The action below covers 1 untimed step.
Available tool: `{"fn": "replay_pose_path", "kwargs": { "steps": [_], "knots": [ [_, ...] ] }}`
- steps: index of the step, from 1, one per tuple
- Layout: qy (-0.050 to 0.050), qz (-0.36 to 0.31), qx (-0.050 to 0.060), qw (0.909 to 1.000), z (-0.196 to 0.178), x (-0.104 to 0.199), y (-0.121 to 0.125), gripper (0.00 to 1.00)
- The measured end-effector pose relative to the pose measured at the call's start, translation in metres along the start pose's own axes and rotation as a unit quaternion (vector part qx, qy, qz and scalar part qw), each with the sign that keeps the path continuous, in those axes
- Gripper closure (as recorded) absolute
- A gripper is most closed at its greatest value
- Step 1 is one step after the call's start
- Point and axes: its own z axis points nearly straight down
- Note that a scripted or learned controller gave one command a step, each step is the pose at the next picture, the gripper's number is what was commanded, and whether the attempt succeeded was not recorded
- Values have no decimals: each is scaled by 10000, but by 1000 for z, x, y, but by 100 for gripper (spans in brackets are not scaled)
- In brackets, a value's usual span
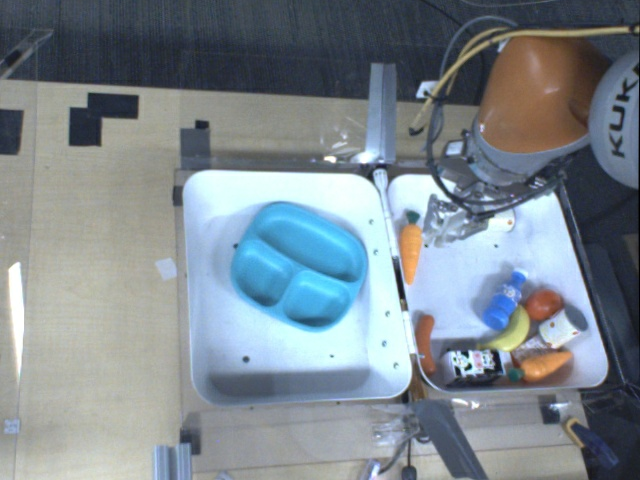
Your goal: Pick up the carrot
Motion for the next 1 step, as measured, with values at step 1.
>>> {"fn": "replay_pose_path", "kwargs": {
  "steps": [1],
  "knots": [
    [-11,-791,24,9969,-114,-11,-33,100]
  ]
}}
